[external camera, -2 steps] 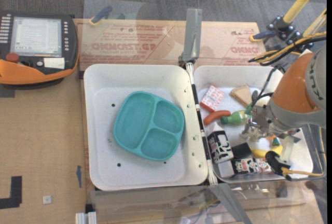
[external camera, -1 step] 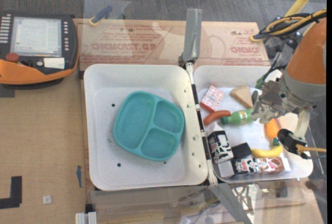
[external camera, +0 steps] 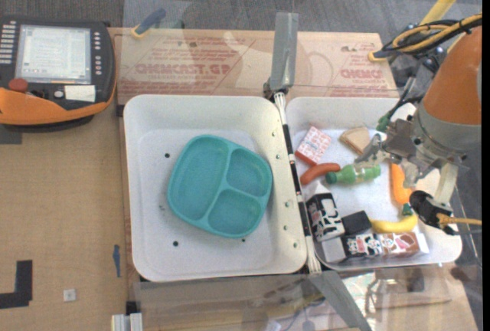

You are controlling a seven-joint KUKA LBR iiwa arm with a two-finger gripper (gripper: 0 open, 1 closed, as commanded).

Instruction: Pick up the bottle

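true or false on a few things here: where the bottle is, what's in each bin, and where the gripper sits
1. The green bottle lies on its side in the right bin. True.
2. The teal divided plate shares a bin with the bottle. False: it sits in the left bin, apart from the bottle.
3. The gripper is over the right bin, near the bottle's upper right end. True.
4. The bottle has been lifted clear of the bin. False: it rests on the bin floor beside the red sausage.
5. A banana lies in the right bin, nearer the front edge than the bottle. True.
6. The orange and grey control pendant sits inside the left bin. False: it lies on the bench, left of the bins.
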